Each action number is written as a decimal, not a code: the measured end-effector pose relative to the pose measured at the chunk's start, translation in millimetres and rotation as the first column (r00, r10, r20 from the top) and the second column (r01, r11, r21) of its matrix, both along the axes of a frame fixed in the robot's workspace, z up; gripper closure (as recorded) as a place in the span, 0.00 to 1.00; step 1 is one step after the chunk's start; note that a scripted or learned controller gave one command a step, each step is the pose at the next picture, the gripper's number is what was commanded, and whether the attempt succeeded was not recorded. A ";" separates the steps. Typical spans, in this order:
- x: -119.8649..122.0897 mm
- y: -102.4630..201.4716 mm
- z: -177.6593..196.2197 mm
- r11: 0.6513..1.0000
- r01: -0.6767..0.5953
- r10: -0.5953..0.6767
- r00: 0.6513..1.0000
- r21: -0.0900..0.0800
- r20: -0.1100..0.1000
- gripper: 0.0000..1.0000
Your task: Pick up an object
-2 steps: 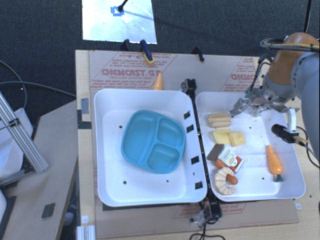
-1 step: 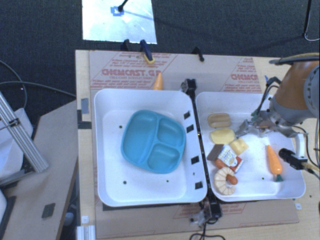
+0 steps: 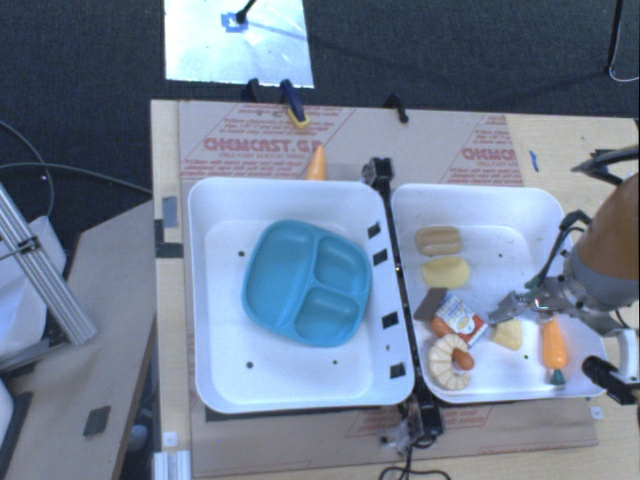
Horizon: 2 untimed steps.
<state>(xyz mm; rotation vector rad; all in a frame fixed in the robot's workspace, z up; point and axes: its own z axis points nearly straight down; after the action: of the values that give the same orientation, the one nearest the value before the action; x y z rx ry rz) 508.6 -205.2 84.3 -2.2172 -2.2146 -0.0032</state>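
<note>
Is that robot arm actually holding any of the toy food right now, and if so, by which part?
It cannot be told. The end effector sits low in the right bin, beside the pale yellow wedge and the snack packet, but nothing visibly sits in its grip.

Even, fairly bright light falls from overhead on my bench, cool and bluish. My two white bins (image 3: 290, 198) glare nearly blown out, with soft shadows under their rims. The metal sheet (image 3: 238, 28) on the dark floor shines. Everything looks slightly soft and grainy.
</note>
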 end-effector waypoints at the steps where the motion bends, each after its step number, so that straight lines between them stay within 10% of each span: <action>1: 4.6 -0.6 11.0 1.000 -0.003 0.003 1.000 -0.007 0.008 1.00; 2: 49.8 68.9 13.3 1.000 -0.012 0.012 1.000 -0.006 0.009 1.00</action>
<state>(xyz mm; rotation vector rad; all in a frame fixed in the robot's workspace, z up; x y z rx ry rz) 558.5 -136.3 97.6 -2.2115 -2.2352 -0.0057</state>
